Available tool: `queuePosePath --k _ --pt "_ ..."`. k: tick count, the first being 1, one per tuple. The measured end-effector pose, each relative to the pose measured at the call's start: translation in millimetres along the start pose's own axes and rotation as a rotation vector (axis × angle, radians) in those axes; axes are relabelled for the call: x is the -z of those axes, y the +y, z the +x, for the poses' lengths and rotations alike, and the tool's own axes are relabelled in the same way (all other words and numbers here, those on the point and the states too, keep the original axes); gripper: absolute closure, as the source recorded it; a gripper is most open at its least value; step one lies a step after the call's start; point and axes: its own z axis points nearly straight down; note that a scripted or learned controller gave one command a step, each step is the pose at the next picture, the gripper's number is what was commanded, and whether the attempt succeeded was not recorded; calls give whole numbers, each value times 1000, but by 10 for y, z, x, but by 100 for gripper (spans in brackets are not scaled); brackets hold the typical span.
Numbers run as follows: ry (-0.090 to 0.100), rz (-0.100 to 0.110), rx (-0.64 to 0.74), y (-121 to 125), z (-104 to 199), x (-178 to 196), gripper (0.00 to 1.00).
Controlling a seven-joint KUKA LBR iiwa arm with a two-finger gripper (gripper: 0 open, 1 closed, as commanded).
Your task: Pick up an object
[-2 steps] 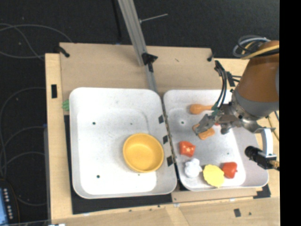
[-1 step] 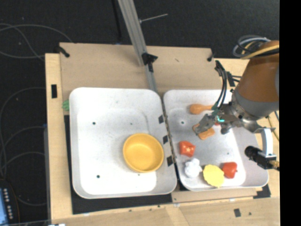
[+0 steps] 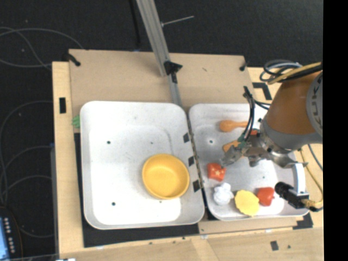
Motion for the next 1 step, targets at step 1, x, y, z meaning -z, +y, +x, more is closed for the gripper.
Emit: queuePosePath --k 1 --pt "1 -1 -1 -1 -42 -415 0"
